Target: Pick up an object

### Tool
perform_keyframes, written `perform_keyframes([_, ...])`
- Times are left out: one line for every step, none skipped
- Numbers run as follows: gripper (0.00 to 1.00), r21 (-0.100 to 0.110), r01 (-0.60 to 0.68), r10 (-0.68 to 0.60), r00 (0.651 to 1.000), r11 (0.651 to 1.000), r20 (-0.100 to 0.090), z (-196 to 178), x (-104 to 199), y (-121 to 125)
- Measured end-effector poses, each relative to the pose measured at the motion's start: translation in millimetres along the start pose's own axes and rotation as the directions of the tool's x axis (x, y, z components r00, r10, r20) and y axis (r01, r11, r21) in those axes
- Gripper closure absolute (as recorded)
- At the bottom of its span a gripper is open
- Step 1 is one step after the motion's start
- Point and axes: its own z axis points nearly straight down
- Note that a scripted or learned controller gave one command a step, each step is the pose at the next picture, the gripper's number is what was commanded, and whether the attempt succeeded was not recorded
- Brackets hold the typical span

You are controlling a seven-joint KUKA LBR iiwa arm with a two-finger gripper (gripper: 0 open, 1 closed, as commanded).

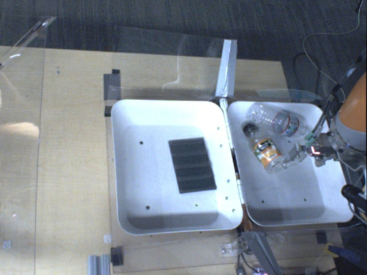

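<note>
right bin [332, 208] | clear plastic bottle [274, 119] lies at its far side, orange-labelled item [266, 151] just nearer | gripper [298, 153] low beside that item, likely lining up a grasp | finger state: cannot tell | nothing visibly held

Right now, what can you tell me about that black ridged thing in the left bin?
The black ridged pad is a dark, flat rectangle that looks like rubber or foam, split by grooves into four raised strips. It lies flat on the floor of the left bin, near the middle, turned a little askew to the bin's edges. Nothing else touches it, and the gripper is over in the right bin.
</note>
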Motion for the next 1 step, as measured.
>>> perform_keyframes([0.0, -0.001, 0.118, -0.118, 0.993, 0.993, 0.0, 92.4, 16.4, 74.0])
